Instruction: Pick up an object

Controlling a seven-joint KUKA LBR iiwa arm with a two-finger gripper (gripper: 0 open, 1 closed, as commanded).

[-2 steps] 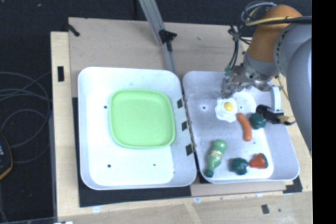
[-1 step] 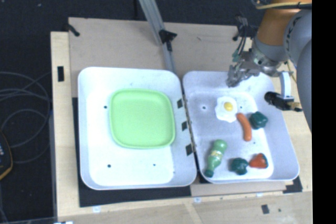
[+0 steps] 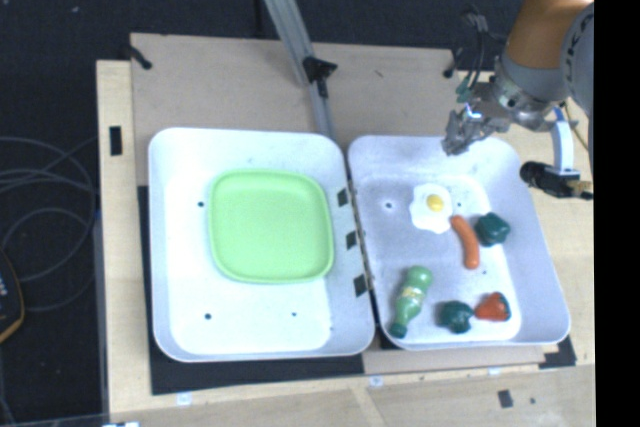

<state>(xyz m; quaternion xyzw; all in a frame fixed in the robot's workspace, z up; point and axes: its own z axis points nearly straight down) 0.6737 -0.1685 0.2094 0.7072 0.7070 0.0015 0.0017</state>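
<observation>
Pale wooden counter on dark floor, two white bins side by side, tool above right bin's far rim, finger spread cannot be told, nothing visibly held

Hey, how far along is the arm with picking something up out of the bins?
Nothing looks picked yet. The gripper hangs over the right bin's far edge with nothing visible in it. The fried egg, sausage, green bottle and other toys lie in that bin. Left: descend, grasp one, lift. The green plate sits in the left bin.
</observation>
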